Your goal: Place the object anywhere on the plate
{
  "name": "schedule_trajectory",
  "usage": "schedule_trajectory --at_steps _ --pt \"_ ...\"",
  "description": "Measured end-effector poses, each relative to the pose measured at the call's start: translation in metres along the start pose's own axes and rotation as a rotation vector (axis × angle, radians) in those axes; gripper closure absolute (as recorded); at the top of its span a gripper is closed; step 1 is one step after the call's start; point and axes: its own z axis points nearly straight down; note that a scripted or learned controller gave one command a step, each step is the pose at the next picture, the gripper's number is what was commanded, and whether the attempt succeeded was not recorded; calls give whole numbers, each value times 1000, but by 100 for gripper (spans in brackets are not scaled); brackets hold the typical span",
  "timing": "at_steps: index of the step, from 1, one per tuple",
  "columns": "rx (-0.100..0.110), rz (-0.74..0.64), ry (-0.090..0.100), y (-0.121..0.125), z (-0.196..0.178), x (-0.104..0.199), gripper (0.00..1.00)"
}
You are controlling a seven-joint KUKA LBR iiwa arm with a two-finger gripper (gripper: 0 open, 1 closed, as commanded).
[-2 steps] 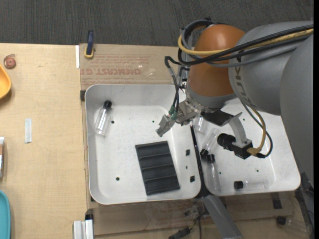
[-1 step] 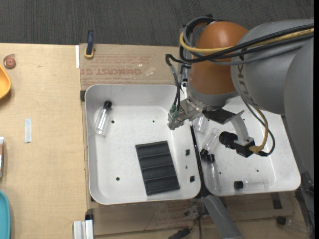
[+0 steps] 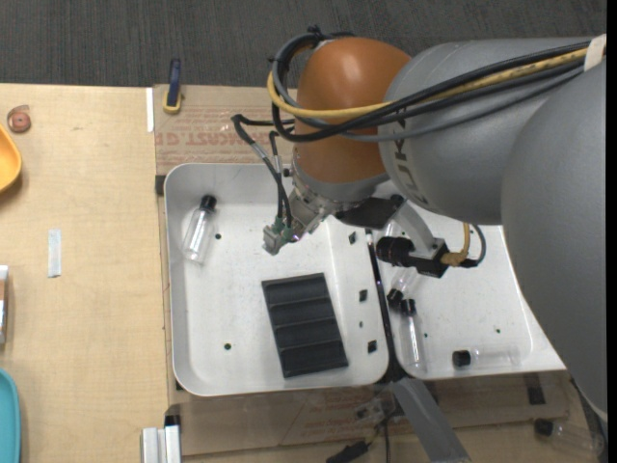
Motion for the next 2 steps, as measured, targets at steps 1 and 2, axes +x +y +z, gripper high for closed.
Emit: schedule_trajectory --at_steps 1,2 --pt "0 80 -1 26 -23 35 100" --pt "0 153 -1 -3 -73 64 100"
